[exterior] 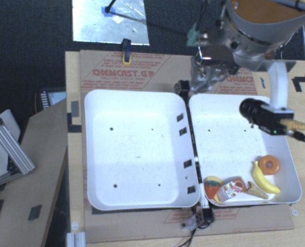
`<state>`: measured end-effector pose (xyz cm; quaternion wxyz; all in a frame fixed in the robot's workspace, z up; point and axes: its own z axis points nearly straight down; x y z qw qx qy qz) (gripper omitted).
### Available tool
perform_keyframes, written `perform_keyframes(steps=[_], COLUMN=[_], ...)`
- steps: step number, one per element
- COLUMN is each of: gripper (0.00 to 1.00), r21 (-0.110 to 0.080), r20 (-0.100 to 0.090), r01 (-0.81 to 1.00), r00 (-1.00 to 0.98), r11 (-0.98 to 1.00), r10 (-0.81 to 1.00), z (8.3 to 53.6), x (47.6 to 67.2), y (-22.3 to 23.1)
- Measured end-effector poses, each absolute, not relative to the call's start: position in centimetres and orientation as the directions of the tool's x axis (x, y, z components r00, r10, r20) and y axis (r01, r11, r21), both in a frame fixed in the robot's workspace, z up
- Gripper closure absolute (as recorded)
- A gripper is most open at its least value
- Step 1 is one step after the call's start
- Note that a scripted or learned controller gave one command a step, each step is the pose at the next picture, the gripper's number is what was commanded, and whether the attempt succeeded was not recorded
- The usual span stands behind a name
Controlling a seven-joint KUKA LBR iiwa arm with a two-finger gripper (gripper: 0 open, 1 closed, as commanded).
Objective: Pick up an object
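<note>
Camera view: arm enters at upper right.
Gripper: metal two-finger gripper (206,78) hangs over the right shallow white bin (222,125)'s far rim; its opening can't be made out.
Objects: yellow plastic banana (264,179), orange ring (269,164), small packet (232,188) in that bin's near corner.
Left white bin (134,148): alongside.

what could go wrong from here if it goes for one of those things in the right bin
1. The banana, orange ring, small packet and round orange piece crowd the right bin's near corner, some touching, so a grasp could catch two or knock one aside.
2. They lie close to the bin wall, which may block a finger.
3. The gripper sits at the far edge, so a long descent could land off target.
</note>
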<state>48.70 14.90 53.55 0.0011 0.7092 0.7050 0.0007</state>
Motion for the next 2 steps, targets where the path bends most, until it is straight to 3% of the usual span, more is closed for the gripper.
perform_keyframes(steps=[1,2], gripper=[1.00,1.00], r21=[0.002,0.003], r20=[0.002,-0.001], r01=[1.000,1.000], r00=[-0.009,0.007], r11=[0.009,-0.007], r10=[1.000,1.000], z=[53.5,53.6], x=[48.6,48.7], y=[21.0,13.2])
